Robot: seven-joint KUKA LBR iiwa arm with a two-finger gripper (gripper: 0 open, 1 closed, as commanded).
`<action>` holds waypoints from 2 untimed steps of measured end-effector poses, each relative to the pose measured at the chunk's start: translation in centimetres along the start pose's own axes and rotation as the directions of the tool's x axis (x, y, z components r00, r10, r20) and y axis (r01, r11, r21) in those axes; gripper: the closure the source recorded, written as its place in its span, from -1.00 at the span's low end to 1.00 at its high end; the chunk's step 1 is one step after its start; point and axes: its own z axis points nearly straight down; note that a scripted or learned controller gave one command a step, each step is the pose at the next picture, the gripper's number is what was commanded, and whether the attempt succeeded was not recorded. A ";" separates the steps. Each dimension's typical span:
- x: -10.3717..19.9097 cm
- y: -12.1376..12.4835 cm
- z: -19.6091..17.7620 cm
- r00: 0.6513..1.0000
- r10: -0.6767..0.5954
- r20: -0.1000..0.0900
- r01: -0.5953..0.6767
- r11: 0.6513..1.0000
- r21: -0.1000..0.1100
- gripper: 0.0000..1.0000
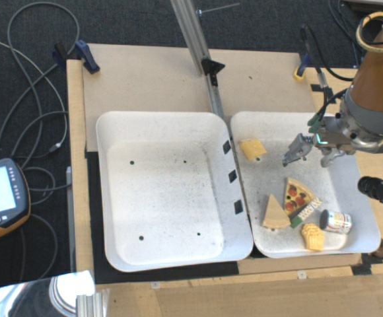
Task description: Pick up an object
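Note:
My gripper (312, 152) hangs over the right bin (271, 240), its two grey fingers spread apart with nothing between them. A yellow cheese-like chunk (252, 149) lies to its left near the bin's inner wall. Below the gripper sit a pizza slice toy (298, 199), a tan wedge (274, 212), a small can (336, 222) and a yellow corn-like piece (313, 237), all clustered at the bin's near end.
The left bin (165, 190) lies beside the right one. A slanted metal bar (195, 35) runs down from the top to the gap between the bins. Blue clamps (86, 55) hold the board's far corners.

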 end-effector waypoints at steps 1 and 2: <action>0.0 0.1 -0.2 1.000 0.001 0.001 -0.001 1.000 -0.006 -1.00; 0.4 -0.8 5.4 1.000 0.001 0.000 -0.001 1.000 0.001 -1.00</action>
